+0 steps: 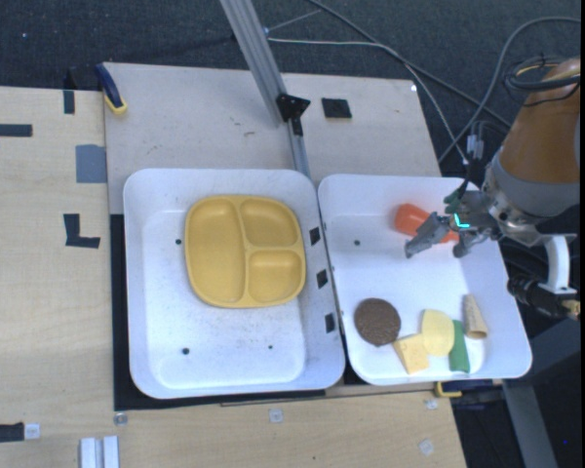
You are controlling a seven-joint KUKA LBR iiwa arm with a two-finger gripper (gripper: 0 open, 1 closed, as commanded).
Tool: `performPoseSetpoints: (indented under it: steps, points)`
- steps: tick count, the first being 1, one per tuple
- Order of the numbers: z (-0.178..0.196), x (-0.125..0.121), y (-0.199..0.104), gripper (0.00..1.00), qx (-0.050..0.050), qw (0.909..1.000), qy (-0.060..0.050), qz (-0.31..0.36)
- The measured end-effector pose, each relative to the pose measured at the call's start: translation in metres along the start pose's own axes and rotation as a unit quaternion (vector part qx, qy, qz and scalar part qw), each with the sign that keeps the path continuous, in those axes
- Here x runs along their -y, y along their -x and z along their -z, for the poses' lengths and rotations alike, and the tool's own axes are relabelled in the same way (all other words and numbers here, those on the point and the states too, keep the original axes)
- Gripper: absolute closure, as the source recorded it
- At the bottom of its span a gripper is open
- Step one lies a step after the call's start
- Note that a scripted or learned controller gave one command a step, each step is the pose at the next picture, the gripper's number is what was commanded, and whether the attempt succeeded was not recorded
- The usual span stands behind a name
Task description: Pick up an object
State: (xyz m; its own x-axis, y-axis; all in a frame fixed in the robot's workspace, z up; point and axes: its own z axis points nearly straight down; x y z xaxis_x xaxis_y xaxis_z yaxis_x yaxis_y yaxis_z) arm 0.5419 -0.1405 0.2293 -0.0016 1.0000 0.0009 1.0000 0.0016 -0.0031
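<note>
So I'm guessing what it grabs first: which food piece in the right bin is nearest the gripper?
The orange piece, at the bin's far side right beside the gripper. The brown round piece, yellow pieces and green piece cluster at the near edge.

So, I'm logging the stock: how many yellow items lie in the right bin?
2. A pale yellow rounded piece sits near the front of the right white bin, and a darker yellow wedge touches its left side. Others could be hidden beneath the pile.
</note>
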Motion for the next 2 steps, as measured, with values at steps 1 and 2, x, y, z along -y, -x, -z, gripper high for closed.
performPoseSetpoints:
  steps: [1,2]
  points:
    - [0.0,0.0,0.0,0.0,0.0,1.0,0.001,0.0]
    - [-0.064,0.002,-0.003,0.0,0.0,1.0,-0.002,-0.001]
